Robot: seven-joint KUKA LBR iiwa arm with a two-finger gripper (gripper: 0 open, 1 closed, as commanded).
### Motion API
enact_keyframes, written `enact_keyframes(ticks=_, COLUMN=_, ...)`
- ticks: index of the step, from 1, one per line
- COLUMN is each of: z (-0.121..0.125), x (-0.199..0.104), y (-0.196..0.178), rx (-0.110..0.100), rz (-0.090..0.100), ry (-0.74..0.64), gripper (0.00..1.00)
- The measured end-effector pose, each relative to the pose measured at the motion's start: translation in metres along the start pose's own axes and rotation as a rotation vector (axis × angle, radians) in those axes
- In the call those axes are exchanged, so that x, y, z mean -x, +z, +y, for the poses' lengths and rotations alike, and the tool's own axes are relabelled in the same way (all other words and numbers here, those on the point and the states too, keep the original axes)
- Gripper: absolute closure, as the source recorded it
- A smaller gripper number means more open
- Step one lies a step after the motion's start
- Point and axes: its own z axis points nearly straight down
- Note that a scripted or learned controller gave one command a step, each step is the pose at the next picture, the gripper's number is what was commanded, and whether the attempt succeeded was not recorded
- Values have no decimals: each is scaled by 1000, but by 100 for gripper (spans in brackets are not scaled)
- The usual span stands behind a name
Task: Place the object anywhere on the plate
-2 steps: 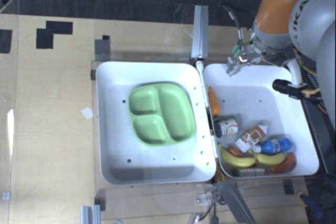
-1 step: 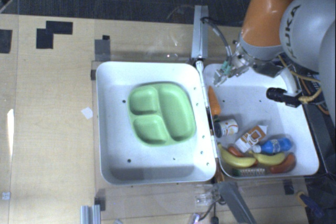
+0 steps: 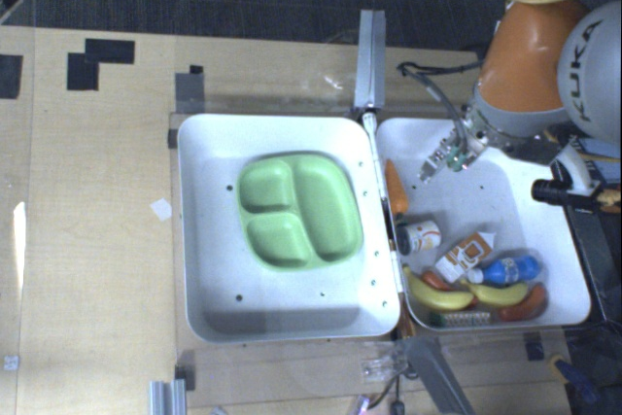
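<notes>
Two bins are lying below the camera: the green plate (image 3: 297, 209) is sitting in the left bin (image 3: 209, 306), while the gripper (image 3: 449, 156) is hovering over the right bin (image 3: 573, 301); its state I cannot tell. Nothing looks picked yet; next it must descend onto an item such as the banana (image 3: 439, 294).

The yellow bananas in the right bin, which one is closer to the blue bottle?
The right-hand yellow banana; it lies just under the blue bottle, touching it. The other yellow banana lies further left, near the bin's front-left corner.

The green plate (image 3: 296, 209) looks like smooth matt plastic, lying in a glossy white plastic bin (image 3: 209, 287).
</notes>
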Motion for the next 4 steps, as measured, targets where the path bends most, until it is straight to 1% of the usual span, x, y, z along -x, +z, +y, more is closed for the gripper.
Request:
enact_keyframes(ticks=1, z=34, x=-22, y=-35, rx=3, rz=-2, ry=-280, gripper=100)
enact_keyframes(ticks=2, z=39, x=-24, y=-42, rx=2, rz=-1, ry=-529, gripper=100)
enact_keyframes(ticks=3, z=61, x=-41, y=0, rx=2, rz=-1, ry=-690, gripper=100)
enact_keyframes(ticks=4, z=62, x=-47, y=0, rx=2, rz=-1, ry=-884, gripper=100)
